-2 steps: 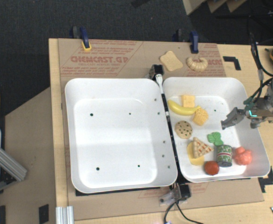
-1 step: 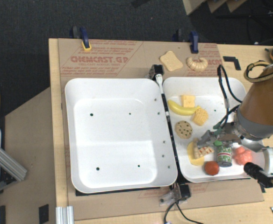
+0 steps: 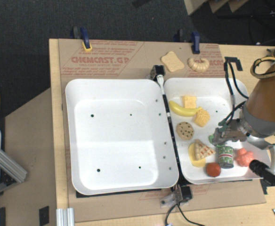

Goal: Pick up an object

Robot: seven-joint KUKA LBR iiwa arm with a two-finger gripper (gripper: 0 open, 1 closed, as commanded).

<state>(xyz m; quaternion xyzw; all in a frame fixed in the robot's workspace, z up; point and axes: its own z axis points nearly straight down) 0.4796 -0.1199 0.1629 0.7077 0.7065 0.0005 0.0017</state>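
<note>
Tomato (image 3: 213, 169) sits at front edge of right bin (image 3: 212, 86), w/ green can (image 3: 225, 156) just behind it. Gripper (image 3: 221, 136) hangs directly above the can, apart from it; can't tell its finger state. Cookie (image 3: 185, 130) and banana (image 3: 181, 109) lie to the left.

Grey arm (image 3: 262, 121), orange band, black cables; tool (image 3: 224, 136) seemingly dark.

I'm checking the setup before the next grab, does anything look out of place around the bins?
Yes. Two toy foods lie outside the bins on the brown board behind the right bin: a bread slice and a croissant-like pastry. The other foods, such as the banana and cookie, sit inside that bin.
</note>
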